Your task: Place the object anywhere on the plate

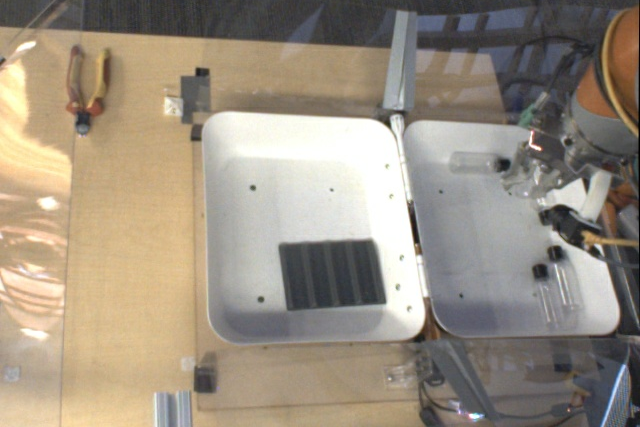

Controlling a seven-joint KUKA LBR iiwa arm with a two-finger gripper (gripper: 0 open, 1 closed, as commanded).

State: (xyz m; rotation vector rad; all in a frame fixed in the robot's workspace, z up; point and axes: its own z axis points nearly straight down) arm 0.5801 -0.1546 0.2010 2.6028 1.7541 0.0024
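The arm [612, 85] enters from the right edge, its orange band and grey wrist housing above the upper right corner of the right bin [470, 245]. The wrist points down and leftward; the gripper [527, 170] sits over the upper right part of that bin, near the back wall. The fingers are lost in glare and clutter, so whether they are spread or closed cannot be told. Nothing can be made out between them.

A clear, cylindrical, glassy-looking object [466, 161] lies on its side on the right bin's floor, just left of the gripper; contact cannot be judged. A second transparent item with a small dark cap [553, 287] lies toward the bin's lower right, well apart from the first. Cables and a dark clip-like part hang along the bin's right rim.

Left bin [250, 215]: smooth white plastic, rounded corners, shallow walls, a few small dark holes in the floor. The plate [331, 274] is a dark rectangular slab with lengthwise ribs, lying flat in the lower middle of this bin, bare on top.

The bench [130, 245] is pale wood-tone laminate. Red-handled pliers [86, 87] lie at far left. A grey metal strut [401, 63] stands behind the gap between the bins.
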